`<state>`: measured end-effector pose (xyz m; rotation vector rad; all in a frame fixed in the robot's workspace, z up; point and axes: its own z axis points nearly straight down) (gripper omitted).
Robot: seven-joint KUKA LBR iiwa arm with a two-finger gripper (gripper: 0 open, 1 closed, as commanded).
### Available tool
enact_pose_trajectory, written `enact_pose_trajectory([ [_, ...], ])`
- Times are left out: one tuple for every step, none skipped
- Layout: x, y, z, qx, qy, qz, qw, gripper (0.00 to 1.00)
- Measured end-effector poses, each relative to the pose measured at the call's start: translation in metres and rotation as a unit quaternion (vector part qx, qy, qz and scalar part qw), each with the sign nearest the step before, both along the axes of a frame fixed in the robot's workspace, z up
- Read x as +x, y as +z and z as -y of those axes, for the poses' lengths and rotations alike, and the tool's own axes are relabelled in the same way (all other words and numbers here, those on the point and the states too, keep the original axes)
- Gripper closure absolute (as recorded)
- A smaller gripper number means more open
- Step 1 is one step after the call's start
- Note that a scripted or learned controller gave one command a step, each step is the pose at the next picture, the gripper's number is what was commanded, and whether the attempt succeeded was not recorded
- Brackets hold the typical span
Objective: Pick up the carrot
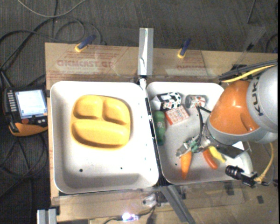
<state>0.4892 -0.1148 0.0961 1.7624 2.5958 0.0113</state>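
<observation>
Off to the left, on the floor, a handheld pendant [27,107] lies with its screen lit. On the bench, the left bin [60,171] holds a yellow tray [101,121] with three compartments, sitting toward the bin's back half. The right bin [170,178] is crowded. Along its left wall lies a green bottle [159,126]. Behind it sit a black-and-white spotted thing [169,99], a small red box [176,115], and a can [196,100] on its side. The carrot [185,162] lies near the front of this bin, tip toward the front wall, leafy end up against the gripper [192,145]. The gripper sits right at the carrot's top; I cannot tell how it is set. Just right of the carrot lie an orange piece [209,158] and something yellow [218,153], under the arm [240,113].
</observation>
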Motion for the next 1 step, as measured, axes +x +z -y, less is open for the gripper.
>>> enact_pose_trajectory([
  [-0.0052, 0.0928, -0.0713, -0.0019, -0.1, -0.007, 0.9949, 1.0],
])
